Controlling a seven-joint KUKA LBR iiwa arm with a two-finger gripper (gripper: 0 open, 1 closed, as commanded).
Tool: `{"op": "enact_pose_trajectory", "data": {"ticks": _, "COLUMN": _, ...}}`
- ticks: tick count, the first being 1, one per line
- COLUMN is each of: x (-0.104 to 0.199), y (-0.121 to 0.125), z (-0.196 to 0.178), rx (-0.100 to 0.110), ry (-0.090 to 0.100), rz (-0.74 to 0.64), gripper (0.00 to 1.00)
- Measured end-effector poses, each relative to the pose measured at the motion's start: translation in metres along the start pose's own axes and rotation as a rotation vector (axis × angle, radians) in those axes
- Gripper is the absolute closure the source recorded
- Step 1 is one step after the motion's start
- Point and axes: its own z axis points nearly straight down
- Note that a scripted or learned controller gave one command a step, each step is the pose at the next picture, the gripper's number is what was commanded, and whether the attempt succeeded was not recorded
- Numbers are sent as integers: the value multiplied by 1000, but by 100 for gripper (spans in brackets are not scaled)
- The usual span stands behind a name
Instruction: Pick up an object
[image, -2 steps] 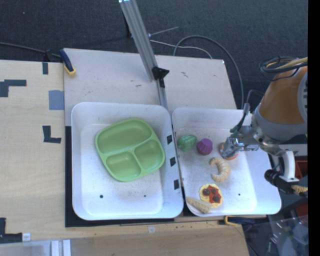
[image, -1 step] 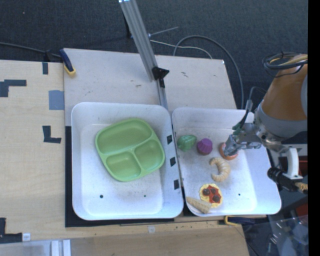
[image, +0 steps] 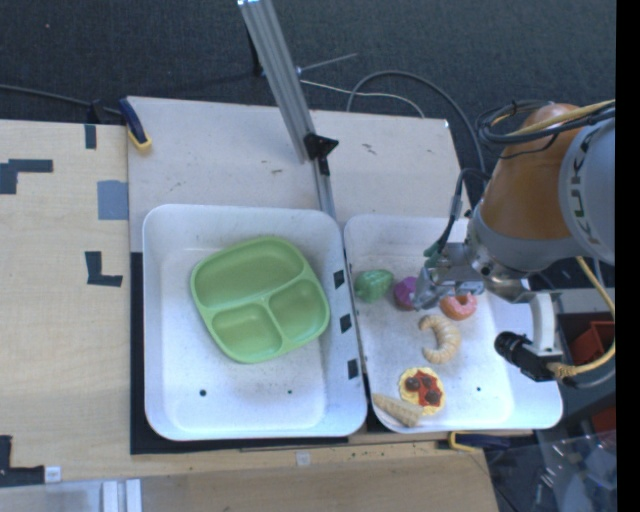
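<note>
My gripper (image: 437, 290) hangs low over the right bin (image: 500, 400), its tip between a purple toy (image: 404, 292) on its left and an orange-red toy (image: 461, 306) on its right. A green toy (image: 373, 285) lies further left near the bin's wall. Below the gripper rest a tan croissant-shaped toy (image: 441, 338), a small pizza toy (image: 422, 388) and a beige wedge (image: 396, 409) at the front edge. I see nothing clearly held between the fingers.
The left bin (image: 170, 390) holds a green three-compartment plate (image: 262, 297). A metal pole (image: 290, 85) slants down to the divider between the bins. The arm's orange and grey body (image: 540, 190) overhangs the right bin's far right side.
</note>
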Motion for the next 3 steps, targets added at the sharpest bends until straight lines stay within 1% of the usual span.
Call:
{"op": "enact_pose_trajectory", "data": {"ticks": 1, "x": 47, "y": 13, "z": -5, "rx": 0, "ry": 0, "rz": -1, "gripper": 100}}
{"op": "enact_pose_trajectory", "data": {"ticks": 2, "x": 93, "y": 36, "z": -8, "rx": -1, "ry": 0, "rz": 0, "gripper": 100}}
{"op": "enact_pose_trajectory", "data": {"ticks": 3, "x": 151, "y": 49, "z": -5, "rx": 0, "ry": 0, "rz": -1, "gripper": 100}}
